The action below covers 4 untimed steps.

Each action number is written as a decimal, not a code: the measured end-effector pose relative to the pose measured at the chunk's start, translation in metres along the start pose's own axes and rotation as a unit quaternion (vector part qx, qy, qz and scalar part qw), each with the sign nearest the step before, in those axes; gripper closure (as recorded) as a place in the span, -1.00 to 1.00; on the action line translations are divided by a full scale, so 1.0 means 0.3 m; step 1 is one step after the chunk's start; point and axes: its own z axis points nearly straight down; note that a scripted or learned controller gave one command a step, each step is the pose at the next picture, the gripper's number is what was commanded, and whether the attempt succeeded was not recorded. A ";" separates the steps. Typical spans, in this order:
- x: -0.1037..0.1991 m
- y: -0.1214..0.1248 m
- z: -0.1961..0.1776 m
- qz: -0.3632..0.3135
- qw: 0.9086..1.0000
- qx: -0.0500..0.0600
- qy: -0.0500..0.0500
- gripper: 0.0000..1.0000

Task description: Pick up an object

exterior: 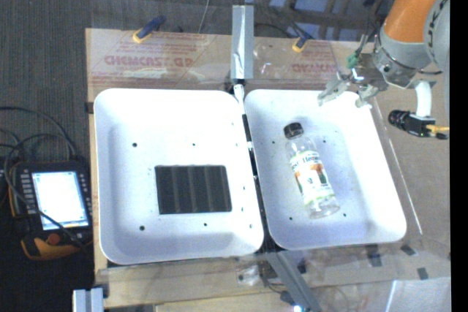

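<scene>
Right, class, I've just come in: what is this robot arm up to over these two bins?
The arm's gripper hangs over the far right corner of the right bin, its fingers spread and holding nothing. A clear bottle with a black cap lies on its side in that bin, apart from the gripper. The left bin holds a flat dark ribbed panel. Nothing has been picked up yet.

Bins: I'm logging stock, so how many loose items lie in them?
2. A clear bottle lies on its side in the right bin; a dark ribbed pad lies flat in the left bin.
</scene>
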 end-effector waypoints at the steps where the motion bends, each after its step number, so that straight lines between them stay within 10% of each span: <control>1: -0.010 -0.143 -0.237 -0.137 0.991 -0.001 -0.002 -1.00; 2: 0.056 -0.155 0.267 -0.113 0.994 -0.002 0.000 -1.00; 3: 0.056 -0.155 0.268 -0.113 0.994 -0.001 0.000 -1.00; 4: 0.010 -0.355 0.394 -0.215 0.977 -0.008 -0.003 -1.00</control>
